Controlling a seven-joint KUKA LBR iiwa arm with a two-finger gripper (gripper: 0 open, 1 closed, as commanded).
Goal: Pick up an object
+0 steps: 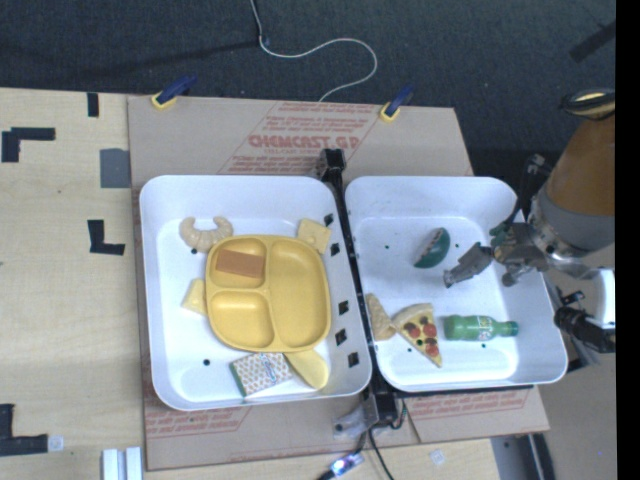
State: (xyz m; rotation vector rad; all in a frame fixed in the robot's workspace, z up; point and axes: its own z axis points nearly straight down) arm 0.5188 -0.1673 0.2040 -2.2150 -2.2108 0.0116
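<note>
Just below the grey end effector (pixel 470 265) lies a green bottle (pixel 480 327); beside it, a yellow pizza slice (pixel 419 330) dotted red. Farther off, a yellow tray (pixel 270 293) in a white bin (pixel 160 268).

On my feed the arm (pixel 585 183) showed a broad orange band over a grey, rounded wrist housing. Below it I noted a lighter silver-grey collar, then dark metal hardware at the gripper (pixel 470 265), whose slim grey fingers (pixel 462 268) looked angular. A black bracket-like part and a white piece sat lower on the body. I could read no markings.
</note>
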